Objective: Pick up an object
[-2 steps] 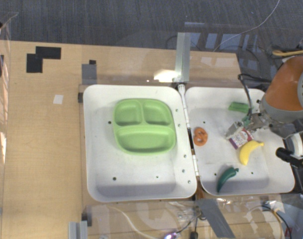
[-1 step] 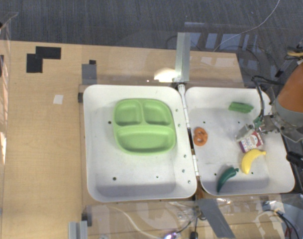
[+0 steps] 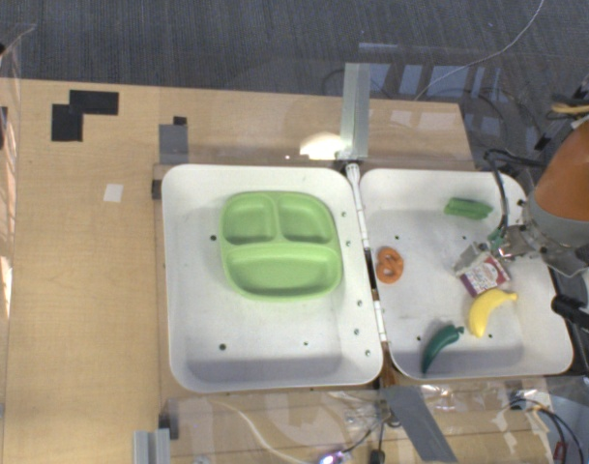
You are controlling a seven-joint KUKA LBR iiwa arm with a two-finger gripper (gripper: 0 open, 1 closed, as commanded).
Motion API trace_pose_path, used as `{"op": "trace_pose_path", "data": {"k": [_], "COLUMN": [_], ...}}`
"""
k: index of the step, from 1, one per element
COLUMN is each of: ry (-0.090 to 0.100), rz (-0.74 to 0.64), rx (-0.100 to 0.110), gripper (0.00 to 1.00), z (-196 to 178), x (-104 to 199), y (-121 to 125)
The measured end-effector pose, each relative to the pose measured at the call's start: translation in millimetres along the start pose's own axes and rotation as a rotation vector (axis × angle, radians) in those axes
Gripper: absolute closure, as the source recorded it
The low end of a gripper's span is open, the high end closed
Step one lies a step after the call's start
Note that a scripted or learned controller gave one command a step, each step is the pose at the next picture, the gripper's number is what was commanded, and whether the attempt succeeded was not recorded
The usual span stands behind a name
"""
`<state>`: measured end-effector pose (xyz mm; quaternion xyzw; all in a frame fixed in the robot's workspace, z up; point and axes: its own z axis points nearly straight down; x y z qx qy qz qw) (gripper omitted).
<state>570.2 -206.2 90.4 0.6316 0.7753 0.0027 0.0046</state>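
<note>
The end effector (image 3: 494, 246) is hovering over the snack packet (image 3: 484, 275) near the right bin's (image 3: 410, 356) right edge; its grip state cannot be told. Next comes descending squarely.

Banana (image 3: 488, 310), pepper (image 3: 439, 344), pretzel (image 3: 388, 264), packet (image 3: 484, 275), green block (image 3: 467, 208) lie apart.
</note>
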Motion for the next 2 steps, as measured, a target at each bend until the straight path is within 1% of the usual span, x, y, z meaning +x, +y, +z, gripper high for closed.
{"op": "trace_pose_path", "data": {"k": [1, 2], "ry": [-0.001, 0.003], "rz": [-0.001, 0.057], "rx": [-0.005, 0.006], "gripper": [1.00, 1.00], "z": [-10.1, -103.3], "x": [0.3, 85.4], "y": [2.6, 70.3]}}
